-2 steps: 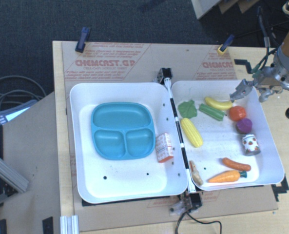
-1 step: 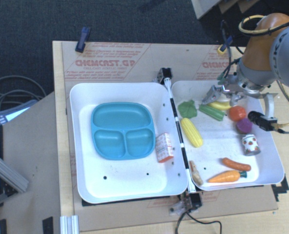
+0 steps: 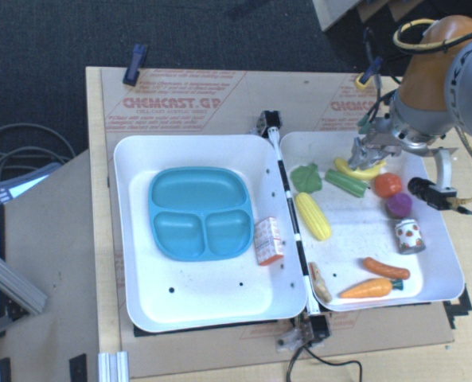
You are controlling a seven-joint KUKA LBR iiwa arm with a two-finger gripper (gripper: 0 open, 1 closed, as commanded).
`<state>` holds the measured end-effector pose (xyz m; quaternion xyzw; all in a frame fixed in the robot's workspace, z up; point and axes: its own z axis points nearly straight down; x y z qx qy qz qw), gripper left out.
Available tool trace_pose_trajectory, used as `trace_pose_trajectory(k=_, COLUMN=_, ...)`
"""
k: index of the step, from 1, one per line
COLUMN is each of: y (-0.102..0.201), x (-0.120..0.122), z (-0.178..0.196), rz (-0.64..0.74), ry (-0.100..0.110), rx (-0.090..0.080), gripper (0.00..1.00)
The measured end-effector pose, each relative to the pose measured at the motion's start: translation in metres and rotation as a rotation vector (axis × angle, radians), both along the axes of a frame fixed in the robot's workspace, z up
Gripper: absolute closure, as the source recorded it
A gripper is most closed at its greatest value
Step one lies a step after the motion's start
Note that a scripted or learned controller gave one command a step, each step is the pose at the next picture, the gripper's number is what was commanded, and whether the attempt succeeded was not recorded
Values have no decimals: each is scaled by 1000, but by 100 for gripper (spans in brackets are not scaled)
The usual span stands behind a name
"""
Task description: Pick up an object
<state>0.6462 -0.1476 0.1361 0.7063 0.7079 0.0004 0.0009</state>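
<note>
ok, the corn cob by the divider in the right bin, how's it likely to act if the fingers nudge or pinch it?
The corn cob looks like a rounded, tapered cylinder lying on its side, so a sideways nudge would probably roll it. It appears to be moulded toy plastic: likely stiff and light. Its bumpy but glossy surface may slip in a pinch across the taper. It lies close to the right bin's divider wall, which could crowd one finger.
</note>
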Motion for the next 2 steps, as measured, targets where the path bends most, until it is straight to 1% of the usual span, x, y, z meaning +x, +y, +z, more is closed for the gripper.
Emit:
trace_pose_trajectory(k=1, y=0, x=0, z=0, rz=0, ry=0, rx=0, gripper=0)
trace_pose_trajectory(k=2, y=11, x=2, z=-45, rz=-2, ry=-5, rx=-5, gripper=0)
